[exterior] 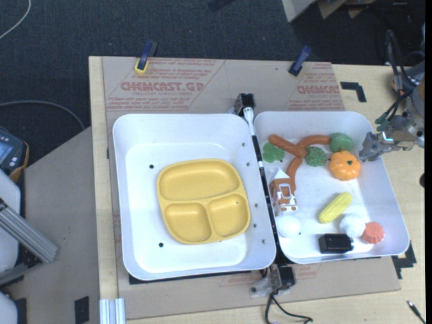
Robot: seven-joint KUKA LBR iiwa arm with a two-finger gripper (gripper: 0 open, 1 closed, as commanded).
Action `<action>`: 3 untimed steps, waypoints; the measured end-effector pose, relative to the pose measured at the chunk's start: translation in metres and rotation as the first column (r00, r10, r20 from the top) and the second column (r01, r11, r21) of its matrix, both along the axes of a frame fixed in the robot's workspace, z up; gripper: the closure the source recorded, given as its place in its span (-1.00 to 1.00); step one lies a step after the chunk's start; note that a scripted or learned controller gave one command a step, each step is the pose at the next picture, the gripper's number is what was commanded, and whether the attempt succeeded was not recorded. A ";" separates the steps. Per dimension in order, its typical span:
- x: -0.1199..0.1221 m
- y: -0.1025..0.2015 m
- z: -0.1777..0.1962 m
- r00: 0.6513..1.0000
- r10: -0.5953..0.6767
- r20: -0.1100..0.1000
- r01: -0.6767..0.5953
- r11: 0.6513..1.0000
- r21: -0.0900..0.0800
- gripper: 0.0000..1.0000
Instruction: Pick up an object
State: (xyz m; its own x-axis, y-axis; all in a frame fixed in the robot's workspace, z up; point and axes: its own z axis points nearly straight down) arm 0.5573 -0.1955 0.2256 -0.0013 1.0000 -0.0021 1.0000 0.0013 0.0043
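Since the gripper (373,147) sits at the right edge of the frame beside the right bin (395,204), its jaw state unreadable to us, we judge the light, rigid, slick toy pumpkin (345,165) just left best pinched across its middle.

Looks like a robotics lab, not a home. Shows a makeshift desk (202,79) of protective-paper-covered board held by blue clamps (145,56), two white bins (128,181) fixed side by side and stocked with plastic toy food (344,165), loose cables (277,302) on dark carpet (67,19), and aluminium framing (27,231) at the left edge.
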 end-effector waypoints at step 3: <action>-0.005 0.160 0.006 1.000 0.006 -0.006 -0.006 1.000 0.006 1.00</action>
State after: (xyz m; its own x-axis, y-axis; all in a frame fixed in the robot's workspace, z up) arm 0.5519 -0.0355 0.2320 -0.0075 1.0000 0.0040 1.0000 0.0075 -0.0020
